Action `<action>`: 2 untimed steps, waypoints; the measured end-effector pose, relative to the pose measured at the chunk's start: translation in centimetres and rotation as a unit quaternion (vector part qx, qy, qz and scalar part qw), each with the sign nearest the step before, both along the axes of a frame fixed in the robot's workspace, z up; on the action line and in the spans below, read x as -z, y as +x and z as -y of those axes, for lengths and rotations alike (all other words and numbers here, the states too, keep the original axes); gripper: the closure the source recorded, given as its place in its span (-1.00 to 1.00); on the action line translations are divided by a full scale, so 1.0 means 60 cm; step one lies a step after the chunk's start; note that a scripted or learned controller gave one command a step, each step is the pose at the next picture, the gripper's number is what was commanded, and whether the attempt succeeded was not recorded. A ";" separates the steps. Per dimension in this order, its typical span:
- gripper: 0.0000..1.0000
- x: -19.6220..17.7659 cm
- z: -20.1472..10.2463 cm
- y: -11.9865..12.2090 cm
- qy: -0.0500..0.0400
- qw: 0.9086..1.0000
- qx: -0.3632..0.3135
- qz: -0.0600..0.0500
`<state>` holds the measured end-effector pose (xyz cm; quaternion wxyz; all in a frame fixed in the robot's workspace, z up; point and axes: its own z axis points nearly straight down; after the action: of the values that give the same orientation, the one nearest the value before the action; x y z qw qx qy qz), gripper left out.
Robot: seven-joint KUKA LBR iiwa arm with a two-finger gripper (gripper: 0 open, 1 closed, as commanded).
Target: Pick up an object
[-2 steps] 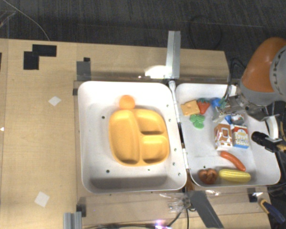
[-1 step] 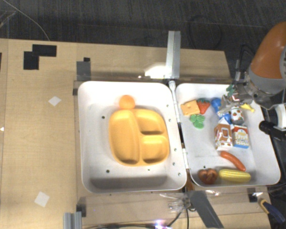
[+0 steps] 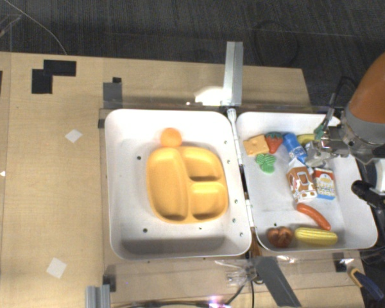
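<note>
A divided tray [image 3: 183,185] lies in the left bin [image 3: 122,191] — toy foods [image 3: 305,188] cluster in the right bin [image 3: 356,236].

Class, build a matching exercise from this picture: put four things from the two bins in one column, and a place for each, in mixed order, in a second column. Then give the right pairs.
Things:
1. yellow tray
2. orange ball
3. corn cob
4. green toy

Places:
A. near front edge of the right bin
B. in the middle of the left bin
C. upper left part of the right bin, below the orange wedge
D. left bin, touching the far edge of the tray

Pairs: 1-B, 2-D, 3-A, 4-C
</note>
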<state>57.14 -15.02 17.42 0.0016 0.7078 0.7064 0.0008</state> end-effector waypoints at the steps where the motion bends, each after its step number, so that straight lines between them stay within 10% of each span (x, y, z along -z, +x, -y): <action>1: 1.00 0.101 0.062 -0.013 -0.001 0.998 -0.063 0.003; 2: 1.00 0.138 0.088 -0.065 -0.002 0.962 -0.271 0.006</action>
<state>53.26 -20.28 9.13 0.0072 0.4896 0.8719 0.0041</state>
